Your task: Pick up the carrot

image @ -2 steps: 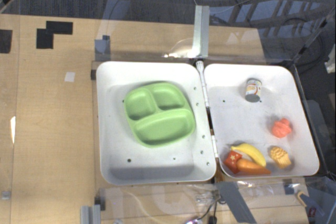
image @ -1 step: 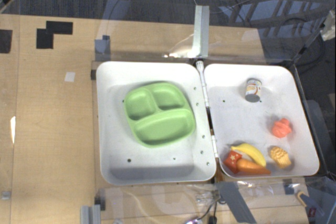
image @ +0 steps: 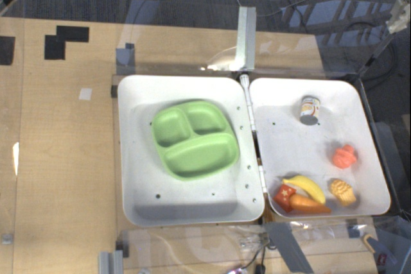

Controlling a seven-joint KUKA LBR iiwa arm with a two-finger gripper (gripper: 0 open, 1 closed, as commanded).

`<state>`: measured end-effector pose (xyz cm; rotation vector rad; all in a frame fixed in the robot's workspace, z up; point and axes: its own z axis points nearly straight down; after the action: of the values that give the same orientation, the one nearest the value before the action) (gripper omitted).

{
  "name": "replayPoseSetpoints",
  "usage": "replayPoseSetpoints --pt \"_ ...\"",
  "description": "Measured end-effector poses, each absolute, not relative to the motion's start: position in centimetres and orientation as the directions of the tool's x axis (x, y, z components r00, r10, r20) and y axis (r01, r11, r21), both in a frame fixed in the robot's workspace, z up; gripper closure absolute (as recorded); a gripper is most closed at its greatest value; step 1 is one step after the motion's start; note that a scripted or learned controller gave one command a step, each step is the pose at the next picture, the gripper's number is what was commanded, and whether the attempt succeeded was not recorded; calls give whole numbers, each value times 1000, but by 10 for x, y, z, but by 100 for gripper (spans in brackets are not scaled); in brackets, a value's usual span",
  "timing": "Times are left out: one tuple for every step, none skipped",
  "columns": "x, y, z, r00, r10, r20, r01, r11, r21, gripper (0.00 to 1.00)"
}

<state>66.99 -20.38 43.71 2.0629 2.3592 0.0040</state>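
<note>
The carrot (image: 309, 205) is orange and lies flat along the near edge of the right bin (image: 359, 106). It touches a yellow banana (image: 306, 187) just behind it and a red strawberry-like piece (image: 284, 195) at its left end.
The left bin (image: 135, 138) holds a green divided plate (image: 194, 139). In the right bin stand a small can (image: 310, 110) at the back, an orange-red fruit (image: 345, 156) at the right and a yellow-brown pastry-like piece (image: 342, 192) near the carrot. A metal post (image: 246, 38) rises behind the bins.
</note>
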Motion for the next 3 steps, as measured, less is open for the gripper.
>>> replayPoseSetpoints --pt "670 -204 437 282 959 -1 959 -282 8 100" --pt "669 -147 434 885 465 1 465 -885 1 100" --pt "638 -205 435 958 286 2 286 -958 1 100"
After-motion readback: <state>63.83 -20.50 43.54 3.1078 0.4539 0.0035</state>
